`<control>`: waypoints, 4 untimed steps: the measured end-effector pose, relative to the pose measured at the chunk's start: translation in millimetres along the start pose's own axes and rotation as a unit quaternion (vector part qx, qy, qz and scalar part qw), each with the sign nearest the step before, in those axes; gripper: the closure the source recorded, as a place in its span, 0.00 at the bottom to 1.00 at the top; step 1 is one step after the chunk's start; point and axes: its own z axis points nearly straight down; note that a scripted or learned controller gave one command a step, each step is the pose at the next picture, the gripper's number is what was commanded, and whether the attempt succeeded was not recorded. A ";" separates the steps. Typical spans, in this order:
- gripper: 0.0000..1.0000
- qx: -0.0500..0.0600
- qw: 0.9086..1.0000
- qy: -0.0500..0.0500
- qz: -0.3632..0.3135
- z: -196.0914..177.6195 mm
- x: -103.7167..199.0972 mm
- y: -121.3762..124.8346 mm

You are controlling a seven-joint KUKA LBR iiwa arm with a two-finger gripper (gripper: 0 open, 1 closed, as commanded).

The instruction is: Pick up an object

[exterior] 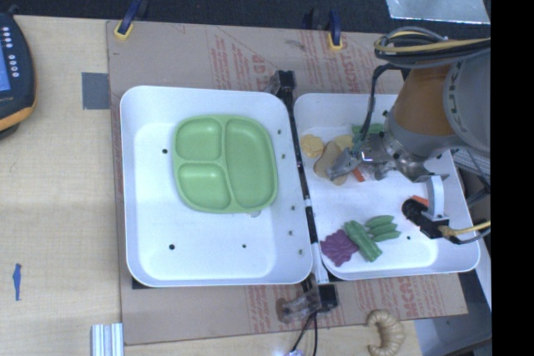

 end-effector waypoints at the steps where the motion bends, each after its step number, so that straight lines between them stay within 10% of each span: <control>1: 0.00 0.000 1.000 -0.001 0.000 0.1 1.4 60.3; 4: 0.00 0.002 1.000 -0.002 0.000 0.3 19.2 83.2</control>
